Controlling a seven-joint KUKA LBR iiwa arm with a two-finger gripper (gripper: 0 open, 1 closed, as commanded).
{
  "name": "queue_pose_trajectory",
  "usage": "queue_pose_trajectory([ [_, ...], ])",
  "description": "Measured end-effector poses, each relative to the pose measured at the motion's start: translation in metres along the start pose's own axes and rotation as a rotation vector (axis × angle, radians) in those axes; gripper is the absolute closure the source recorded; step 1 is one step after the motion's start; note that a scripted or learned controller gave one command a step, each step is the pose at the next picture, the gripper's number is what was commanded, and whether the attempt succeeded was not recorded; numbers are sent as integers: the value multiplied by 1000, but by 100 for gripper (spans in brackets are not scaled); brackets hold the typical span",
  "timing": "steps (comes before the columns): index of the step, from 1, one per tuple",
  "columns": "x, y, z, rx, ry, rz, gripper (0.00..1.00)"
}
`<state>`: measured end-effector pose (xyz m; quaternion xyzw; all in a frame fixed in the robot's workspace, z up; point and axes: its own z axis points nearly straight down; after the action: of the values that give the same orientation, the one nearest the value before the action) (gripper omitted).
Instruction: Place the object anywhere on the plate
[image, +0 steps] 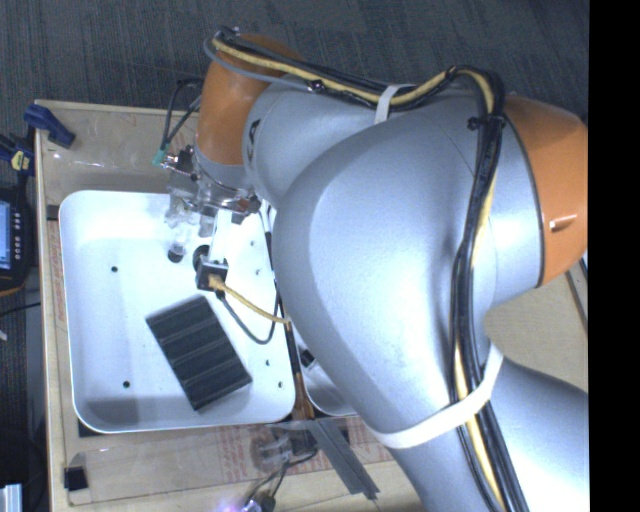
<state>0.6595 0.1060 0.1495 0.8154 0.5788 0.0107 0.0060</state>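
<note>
My gripper (183, 222) hangs over the upper part of the left white bin (85, 215), toward eleven o'clock from the middle of the view. From this angle I see the clear-looking fingertip area and the metal mount above it, but I cannot tell how far apart the fingers stand or whether anything sits between them. Just below it, at about five o'clock from the tip, a small black block with a yellow cable (245, 302) hangs off my wrist, and the cable loops down toward the bin's right wall.

My arm (400, 260) fills the right and centre of the view, grey shell with the orange band (228, 105) above the wrist at twelve o'clock and another orange section at two o'clock. A bundle of black and yellow cables, tied with white straps, runs along its top.

In the left bin, at seven o'clock from my gripper and well apart from it, lies a dark, ribbed rectangular object (198, 352), flat on the bin floor and turned at a slant. It touches none of the bin's walls.

The second bin (322, 400) shows as a sliver of white rim under my arm at six o'clock. A blue clamp (48, 124) sits at the bench's far left corner, at ten o'clock. I can read no writing or brand marks anywhere.
</note>
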Motion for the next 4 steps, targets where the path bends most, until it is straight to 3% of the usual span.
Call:
queue_pose_trajectory([
  [1,22,-2,3,-14,14,93,100],
  [2,63,-23,-104,25,-8,-165,100],
  [3,55,-93,-117,28,-9,-228,100],
  [4,100,-60,-69,28,-12,-199,100],
])
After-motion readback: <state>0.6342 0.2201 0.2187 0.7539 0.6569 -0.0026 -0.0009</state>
